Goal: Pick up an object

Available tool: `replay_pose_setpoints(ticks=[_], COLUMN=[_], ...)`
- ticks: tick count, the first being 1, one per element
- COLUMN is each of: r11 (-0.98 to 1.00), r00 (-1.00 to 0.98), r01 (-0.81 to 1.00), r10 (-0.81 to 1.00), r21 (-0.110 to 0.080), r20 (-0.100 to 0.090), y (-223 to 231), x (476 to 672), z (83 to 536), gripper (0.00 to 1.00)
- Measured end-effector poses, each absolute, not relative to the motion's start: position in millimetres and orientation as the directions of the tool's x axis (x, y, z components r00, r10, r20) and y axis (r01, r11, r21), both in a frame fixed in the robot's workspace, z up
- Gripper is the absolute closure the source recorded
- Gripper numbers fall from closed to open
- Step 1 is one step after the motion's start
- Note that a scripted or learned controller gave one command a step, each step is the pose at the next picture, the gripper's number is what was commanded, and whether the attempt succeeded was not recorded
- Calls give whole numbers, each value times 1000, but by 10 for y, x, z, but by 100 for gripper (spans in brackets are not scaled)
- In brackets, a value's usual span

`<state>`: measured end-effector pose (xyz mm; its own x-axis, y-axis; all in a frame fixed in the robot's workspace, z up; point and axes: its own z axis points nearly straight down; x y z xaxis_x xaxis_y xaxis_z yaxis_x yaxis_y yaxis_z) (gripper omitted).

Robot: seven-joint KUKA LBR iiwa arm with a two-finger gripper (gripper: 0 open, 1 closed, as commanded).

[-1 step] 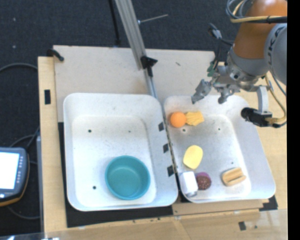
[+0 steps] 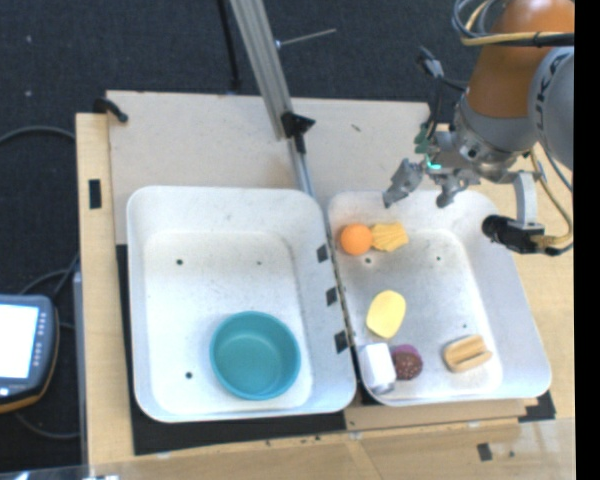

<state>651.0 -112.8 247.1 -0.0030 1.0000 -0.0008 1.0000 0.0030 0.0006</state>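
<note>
My gripper hangs open above the far edge of the right bin, with nothing between its fingers. Just below and left of it lie an orange ball and a yellow ridged piece, side by side. Further toward the front sit a pale yellow oval object, a white block, a dark maroon ball and a tan bread-like piece.
The left bin holds a teal bowl. A slanted metal pole rises behind the bins' divide. A tablet sits off the bench at the left.
</note>
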Motion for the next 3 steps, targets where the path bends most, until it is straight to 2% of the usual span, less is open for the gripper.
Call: replay_pose_setpoints(ticks=[3], r11=[-3], r00=[3], r01=[1000], r10=[1000], r21=[-8], r20=[-3], y=[-1346], x=[6403], z=[991], gripper=[0])
